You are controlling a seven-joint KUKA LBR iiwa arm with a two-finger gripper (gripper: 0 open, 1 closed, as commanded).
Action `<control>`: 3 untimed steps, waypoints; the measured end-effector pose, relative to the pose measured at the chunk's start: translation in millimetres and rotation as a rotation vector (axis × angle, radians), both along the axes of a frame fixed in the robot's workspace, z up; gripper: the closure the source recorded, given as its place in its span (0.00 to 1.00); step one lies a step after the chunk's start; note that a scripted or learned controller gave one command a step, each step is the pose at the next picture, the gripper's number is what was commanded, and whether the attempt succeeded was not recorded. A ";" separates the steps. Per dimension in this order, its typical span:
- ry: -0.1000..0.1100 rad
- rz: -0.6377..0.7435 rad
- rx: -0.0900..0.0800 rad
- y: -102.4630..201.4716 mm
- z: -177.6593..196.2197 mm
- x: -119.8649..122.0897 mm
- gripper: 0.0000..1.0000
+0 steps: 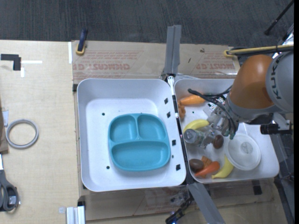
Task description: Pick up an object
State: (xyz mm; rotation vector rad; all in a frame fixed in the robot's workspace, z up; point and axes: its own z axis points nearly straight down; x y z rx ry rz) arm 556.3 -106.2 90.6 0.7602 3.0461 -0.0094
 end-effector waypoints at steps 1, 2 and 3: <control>0.003 -0.036 0.005 3.5 -1.2 -49.6 0.00; 0.000 -0.065 0.006 -70.0 -0.6 26.3 0.00; 0.002 -0.097 0.006 -44.9 -1.0 -2.5 0.00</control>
